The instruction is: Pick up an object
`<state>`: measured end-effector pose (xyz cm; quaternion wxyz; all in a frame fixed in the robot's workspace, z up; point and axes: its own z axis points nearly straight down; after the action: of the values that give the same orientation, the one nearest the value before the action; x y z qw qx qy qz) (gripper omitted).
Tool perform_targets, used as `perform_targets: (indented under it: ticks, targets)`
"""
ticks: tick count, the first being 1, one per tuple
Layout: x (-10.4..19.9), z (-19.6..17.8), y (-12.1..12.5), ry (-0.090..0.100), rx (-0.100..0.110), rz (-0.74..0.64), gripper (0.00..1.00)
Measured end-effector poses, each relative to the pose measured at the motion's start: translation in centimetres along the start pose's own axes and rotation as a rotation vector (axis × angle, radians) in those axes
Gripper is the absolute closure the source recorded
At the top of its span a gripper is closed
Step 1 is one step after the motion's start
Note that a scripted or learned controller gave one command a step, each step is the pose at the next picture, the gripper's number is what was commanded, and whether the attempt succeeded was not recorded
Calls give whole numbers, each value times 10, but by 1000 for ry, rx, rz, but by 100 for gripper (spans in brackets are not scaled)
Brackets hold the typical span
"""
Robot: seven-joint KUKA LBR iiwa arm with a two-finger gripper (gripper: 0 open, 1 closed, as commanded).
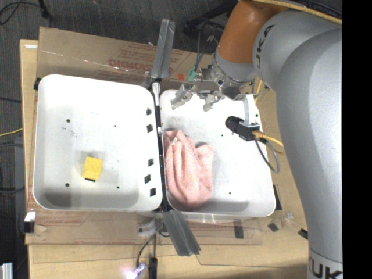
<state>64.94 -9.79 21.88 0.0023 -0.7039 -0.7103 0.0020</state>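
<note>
Two candidates on offer: pink cloth (189,168) bunched against the left wall of the right bin (256,205), small yellow block (92,168) lying alone in the left bin (52,97). Gripper (195,97) poised over the far end of the right bin, fingers spread apart, nothing between them. Best bet probably the cloth, nearer at hand: come straight down on a raised fold, away from the divider (158,150), and pinch deep. Fingertips hard to make out against the white floor; arm (302,97) cut off at the right.
</note>
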Motion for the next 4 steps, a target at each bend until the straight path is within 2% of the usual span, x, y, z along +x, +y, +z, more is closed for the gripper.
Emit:
perform_targets:
  ticks: [1,2,3,4]
  targets:
    - [30,-195,6,-3,-7,-387,0]
    - [-14,-46,-41,-2,-3,-752,0]
    - [-41,80,-35,-1,-2,-864,0]
    - [-87,-31,1,-6,-7,-961,0]
